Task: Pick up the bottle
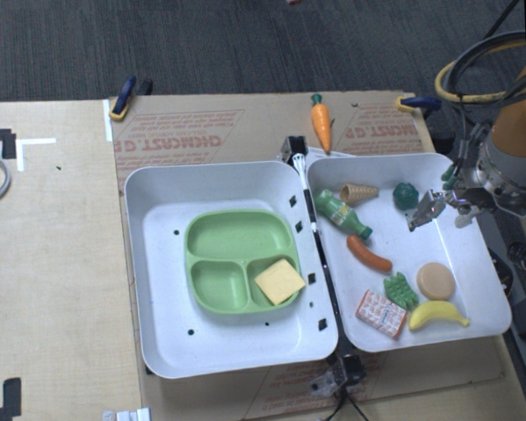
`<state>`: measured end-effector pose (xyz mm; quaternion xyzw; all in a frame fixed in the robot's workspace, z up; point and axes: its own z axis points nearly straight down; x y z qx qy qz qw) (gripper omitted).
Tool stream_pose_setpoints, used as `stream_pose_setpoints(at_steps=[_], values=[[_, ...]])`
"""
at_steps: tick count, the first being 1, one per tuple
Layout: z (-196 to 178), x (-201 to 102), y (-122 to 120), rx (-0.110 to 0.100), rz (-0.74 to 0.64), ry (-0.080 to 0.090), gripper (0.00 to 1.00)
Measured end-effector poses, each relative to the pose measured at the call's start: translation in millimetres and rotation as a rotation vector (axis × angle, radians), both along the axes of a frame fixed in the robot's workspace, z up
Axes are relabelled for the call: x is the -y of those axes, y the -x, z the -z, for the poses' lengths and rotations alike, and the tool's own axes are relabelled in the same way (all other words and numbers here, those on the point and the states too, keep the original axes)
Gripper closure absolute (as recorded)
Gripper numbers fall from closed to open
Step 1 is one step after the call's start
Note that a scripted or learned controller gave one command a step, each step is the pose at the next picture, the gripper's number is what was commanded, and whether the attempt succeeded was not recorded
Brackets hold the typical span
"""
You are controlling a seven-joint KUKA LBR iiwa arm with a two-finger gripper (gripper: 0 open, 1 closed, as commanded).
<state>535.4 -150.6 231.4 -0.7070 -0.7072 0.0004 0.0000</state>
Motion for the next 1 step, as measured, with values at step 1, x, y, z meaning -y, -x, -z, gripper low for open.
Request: stream_pose_setpoints(at_steps=[1], values=[[-9.5,0.4,-0.5,0.001,0.000,0.001,1.00]])
